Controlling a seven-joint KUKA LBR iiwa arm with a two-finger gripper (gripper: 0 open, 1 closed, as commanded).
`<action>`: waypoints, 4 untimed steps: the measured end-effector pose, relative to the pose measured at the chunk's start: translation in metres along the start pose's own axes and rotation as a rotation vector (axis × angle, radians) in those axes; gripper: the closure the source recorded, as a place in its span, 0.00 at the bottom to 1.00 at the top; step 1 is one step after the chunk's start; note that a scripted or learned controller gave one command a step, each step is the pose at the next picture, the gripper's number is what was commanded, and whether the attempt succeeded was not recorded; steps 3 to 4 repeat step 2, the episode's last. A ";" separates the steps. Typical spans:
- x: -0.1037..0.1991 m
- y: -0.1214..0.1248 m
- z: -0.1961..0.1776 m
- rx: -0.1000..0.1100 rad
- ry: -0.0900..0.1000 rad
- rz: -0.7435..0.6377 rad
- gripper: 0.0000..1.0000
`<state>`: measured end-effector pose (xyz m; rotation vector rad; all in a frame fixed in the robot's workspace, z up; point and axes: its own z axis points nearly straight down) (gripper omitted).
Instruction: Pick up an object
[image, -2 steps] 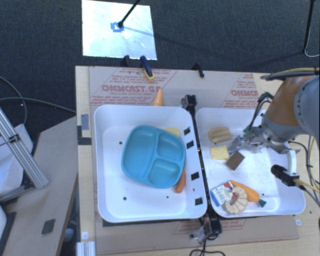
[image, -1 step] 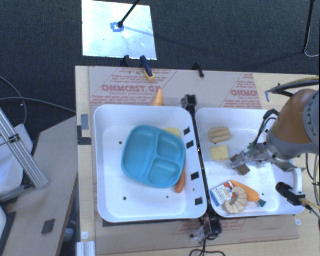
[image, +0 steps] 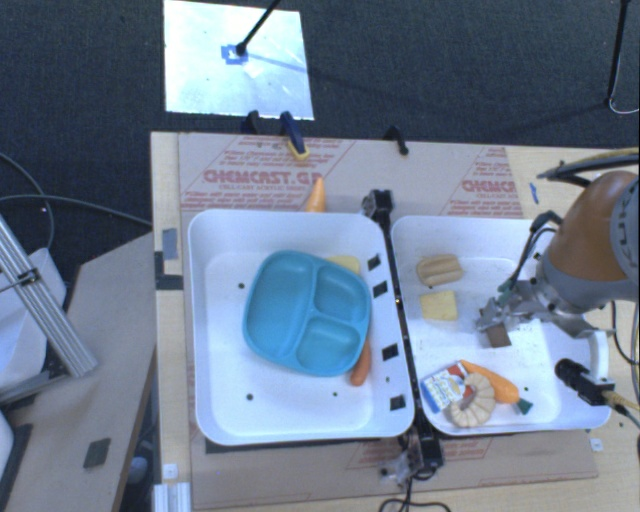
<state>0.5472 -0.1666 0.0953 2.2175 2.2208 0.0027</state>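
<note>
My gripper (image: 493, 326) hangs low over the middle of the right bin (image: 520, 232), on the grey arm with its orange band (image: 600, 232) coming from the right. Just left of it lies a yellow cheese block (image: 438, 305), with a tan bread roll (image: 438, 268) behind that. Toward the bin's front lie an orange carrot (image: 497, 384), a ridged beige shrimp-like piece (image: 473, 401) and a small colourful packet (image: 445, 383). Nothing is visibly between the gripper's tips.
The left bin (image: 215, 400) holds a blue divided plate (image: 307, 312), a yellow piece (image: 343, 264) behind it and a small carrot (image: 359, 366) at its front right. An orange item (image: 316, 194) lies on the bench behind the bins.
</note>
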 end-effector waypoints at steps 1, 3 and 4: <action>0.035 0.084 -0.096 -0.014 -0.001 -0.010 1.00; 0.120 0.067 -0.132 -0.002 0.005 -0.012 1.00; 0.120 0.067 -0.132 -0.002 0.005 -0.012 1.00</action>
